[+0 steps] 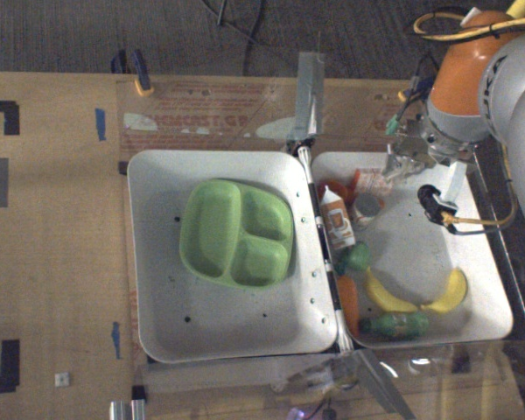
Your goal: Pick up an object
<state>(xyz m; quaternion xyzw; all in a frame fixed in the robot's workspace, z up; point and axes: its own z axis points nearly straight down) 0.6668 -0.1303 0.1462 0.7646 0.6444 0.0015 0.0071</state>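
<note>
My gripper (401, 166) hangs over the far end of the right bin (486, 261), below the arm's orange band. Just left of it lie a small red and white item (365, 181) and a grey round piece (365, 206). A white bottle with an orange label (336, 218) lies along the bin's left wall. Toward the near side are a green round item (356, 257), a yellow banana (417, 297), an orange carrot (348, 304) and a green long vegetable (395, 325). Nothing shows between the fingers.
The left bin (157, 304) holds a green divided plate (237, 233). A metal divider post (308, 103) stands between the bins at the back. A black cable plug (433, 204) dangles from the arm over the right bin. Bare bench lies to the left.
</note>
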